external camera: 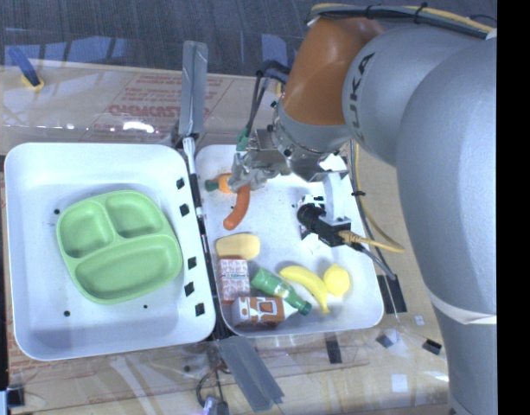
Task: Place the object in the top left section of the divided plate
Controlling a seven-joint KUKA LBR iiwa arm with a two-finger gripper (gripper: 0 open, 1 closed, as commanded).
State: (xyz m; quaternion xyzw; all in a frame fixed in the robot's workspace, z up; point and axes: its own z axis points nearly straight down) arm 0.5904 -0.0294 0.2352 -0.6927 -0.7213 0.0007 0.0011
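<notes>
Looming over the right bin (368, 314), the grey arm (437, 145) had its end effector (245, 178) down beside the orange sausage (238, 209), though whether it was apart or clamped I couldn't tell. Left of that bin sat the left bin (40, 318) with the green divided plate (119, 245), every section bare, top left included. Nothing delivered yet! Below the sausage lay a yellow sponge (238, 246), banana (304, 285), lemon (336, 281), green bottle (277, 285). Grasp, carry, drop: all apparently remained.

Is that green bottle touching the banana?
Touching. In the camera view, the green bottle lies against the banana, its cap end overlapping the banana's lower edge with no white bin floor showing between them.
</notes>
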